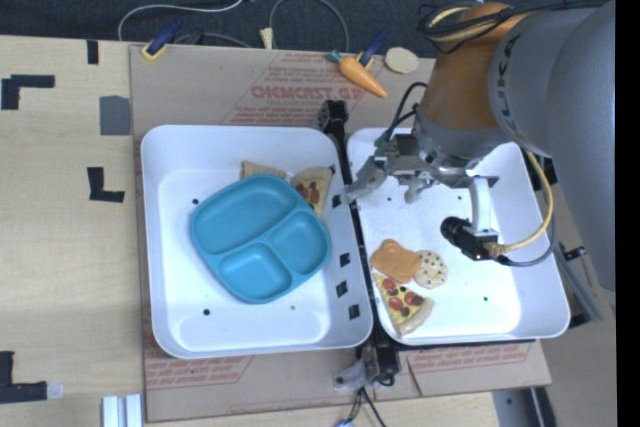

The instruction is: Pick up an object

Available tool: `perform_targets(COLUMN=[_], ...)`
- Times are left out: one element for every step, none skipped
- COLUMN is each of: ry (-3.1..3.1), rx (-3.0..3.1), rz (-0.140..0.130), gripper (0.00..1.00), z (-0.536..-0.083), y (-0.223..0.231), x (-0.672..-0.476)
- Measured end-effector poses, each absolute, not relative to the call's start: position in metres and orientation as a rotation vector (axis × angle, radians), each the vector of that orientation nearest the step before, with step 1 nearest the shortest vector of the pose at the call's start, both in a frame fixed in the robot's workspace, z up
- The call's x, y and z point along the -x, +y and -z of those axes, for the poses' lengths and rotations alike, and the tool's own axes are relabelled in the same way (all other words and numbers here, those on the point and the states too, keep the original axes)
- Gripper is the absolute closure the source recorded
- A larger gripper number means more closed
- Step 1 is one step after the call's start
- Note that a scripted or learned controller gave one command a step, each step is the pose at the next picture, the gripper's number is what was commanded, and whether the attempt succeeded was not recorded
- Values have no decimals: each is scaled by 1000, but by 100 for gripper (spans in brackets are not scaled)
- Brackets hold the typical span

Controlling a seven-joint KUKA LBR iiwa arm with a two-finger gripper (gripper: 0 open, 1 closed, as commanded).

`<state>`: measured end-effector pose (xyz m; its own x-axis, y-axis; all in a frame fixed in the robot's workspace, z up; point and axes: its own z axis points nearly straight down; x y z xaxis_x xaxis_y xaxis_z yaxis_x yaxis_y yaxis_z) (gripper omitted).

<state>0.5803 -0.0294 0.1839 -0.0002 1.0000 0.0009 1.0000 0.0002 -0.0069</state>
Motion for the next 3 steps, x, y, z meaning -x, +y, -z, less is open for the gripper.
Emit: perform_targets(ry=[-2214,-2225,-2218], rx=[2220,2222,2222], rz=[-8,1,-8], gripper=[0,0,0], z=[-184,-184,-99], y=[-39,-65,-103], x=[-499,-561,-589])
